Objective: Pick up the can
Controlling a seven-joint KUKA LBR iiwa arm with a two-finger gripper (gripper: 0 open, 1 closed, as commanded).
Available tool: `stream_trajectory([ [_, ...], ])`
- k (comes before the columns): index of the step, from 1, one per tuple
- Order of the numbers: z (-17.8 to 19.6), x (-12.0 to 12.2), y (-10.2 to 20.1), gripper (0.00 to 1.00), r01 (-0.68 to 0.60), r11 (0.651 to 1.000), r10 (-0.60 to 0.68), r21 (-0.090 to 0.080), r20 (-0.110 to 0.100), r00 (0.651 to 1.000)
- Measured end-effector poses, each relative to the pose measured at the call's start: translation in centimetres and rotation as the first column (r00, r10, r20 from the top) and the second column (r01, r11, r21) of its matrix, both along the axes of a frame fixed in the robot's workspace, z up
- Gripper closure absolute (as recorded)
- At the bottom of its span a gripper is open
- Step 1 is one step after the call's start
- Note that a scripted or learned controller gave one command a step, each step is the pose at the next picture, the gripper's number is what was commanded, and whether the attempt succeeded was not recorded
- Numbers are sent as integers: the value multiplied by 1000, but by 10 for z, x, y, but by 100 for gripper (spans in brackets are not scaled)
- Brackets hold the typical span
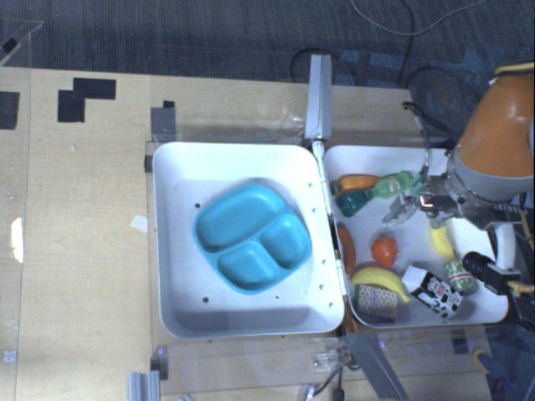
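Can (461,276) sits at the lower right of the right bin (368,162), below and right of my gripper (404,208), whose fingers hang open, holding nothing.

— Where does your arm sit? 
— Your gripper (407,207) hangs over the right bin (493,312), near its far side. The bottle (378,192) lies just left of it, with the carrot (359,181) beside that.

— And the can? 
— Your can (459,277) lies near the front right corner, just right of the patterned box (435,291). The tomato (384,251) sits mid-bin, the banana (380,278) in front of it. The divided tray (252,236) lies in the left bin (180,307).
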State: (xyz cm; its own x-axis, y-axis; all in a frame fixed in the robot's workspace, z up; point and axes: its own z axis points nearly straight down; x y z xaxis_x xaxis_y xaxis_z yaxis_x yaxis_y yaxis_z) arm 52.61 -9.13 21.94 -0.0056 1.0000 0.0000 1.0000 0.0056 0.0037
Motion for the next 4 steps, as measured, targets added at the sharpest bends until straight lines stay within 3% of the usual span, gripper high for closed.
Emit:
stream_trajectory([
  [1, -116, 20, -13, 0, 15, 1000, -15, 0, -2, 1000],
  [2, -131, 88, -62, 0, 70, 998, -70, -2, 8, 998],
  [3, -132, 109, -105, 0, 146, 989, -146, -1, 4, 989],
  [4, -132, 102, -94, 0, 184, 983, -184, -1, 4, 983],
])
